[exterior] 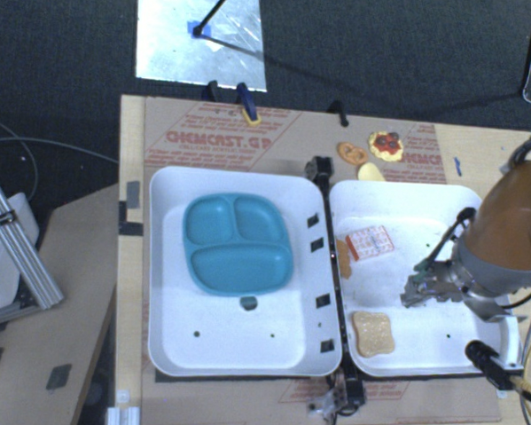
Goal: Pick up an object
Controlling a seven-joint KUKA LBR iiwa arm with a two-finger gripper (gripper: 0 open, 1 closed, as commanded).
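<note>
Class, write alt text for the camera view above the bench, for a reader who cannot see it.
A grey robot arm with an orange band reaches from the right, its tool low over the right shallow white bin, which holds a tan slice of toast and a red-and-white printed card. The left shallow white bin holds a blue plastic divided plate.

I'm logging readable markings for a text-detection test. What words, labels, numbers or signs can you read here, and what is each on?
"CHEMCAST GP": red print on the brown protective sheet of the bench, left of centre; it reads roughly so, being slightly blurred.
More red print on the same sheet near the pizza toy: too cut off to read.
Red-and-white printed card in the right bin: too small to read.
</note>
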